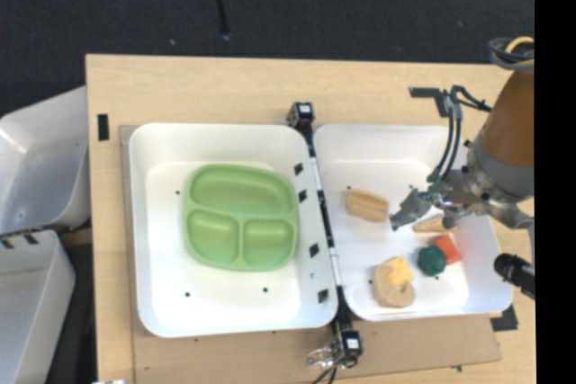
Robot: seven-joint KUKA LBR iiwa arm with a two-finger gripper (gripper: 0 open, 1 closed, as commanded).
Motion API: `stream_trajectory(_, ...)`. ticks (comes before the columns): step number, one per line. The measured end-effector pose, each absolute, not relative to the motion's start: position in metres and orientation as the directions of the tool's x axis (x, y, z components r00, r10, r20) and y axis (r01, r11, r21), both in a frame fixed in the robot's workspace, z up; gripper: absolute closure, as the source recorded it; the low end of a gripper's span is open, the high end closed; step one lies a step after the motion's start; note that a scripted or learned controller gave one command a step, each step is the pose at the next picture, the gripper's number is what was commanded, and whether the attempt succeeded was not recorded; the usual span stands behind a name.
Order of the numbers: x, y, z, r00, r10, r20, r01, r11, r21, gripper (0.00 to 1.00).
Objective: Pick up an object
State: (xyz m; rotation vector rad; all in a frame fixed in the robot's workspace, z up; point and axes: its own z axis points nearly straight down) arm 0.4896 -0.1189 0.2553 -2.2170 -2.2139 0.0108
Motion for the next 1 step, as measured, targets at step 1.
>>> stream_trajectory(1,0.4919,-0.1187,0.2612,-0.002,1.000,-0.001,1.000,0.002,0.002,0.00)
